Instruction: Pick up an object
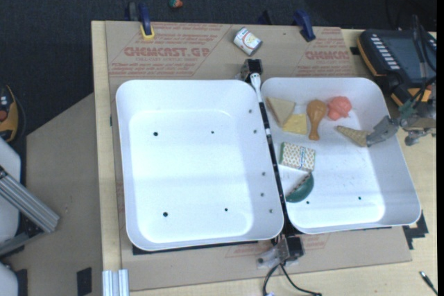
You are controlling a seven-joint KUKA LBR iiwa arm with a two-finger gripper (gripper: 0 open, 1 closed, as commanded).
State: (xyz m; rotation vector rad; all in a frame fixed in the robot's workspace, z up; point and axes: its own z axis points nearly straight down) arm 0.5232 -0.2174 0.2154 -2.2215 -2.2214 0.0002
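Step in hand: approach, nothing lifted yet. The gripper [378, 132] sits low at the right side of the right bin [388, 208]. Its fingers look nearly closed, though I cannot tell for sure, and nothing shows between them. A cone [352, 134] lies just off the fingertips, perhaps touching. Beyond it are a pink ball [339, 107] and a drumstick [316, 117]; further off, a patterned box [297, 156].

Next move likely calls for opening over the cone. The bin rim lies close behind the fingers; open floor lies below them.
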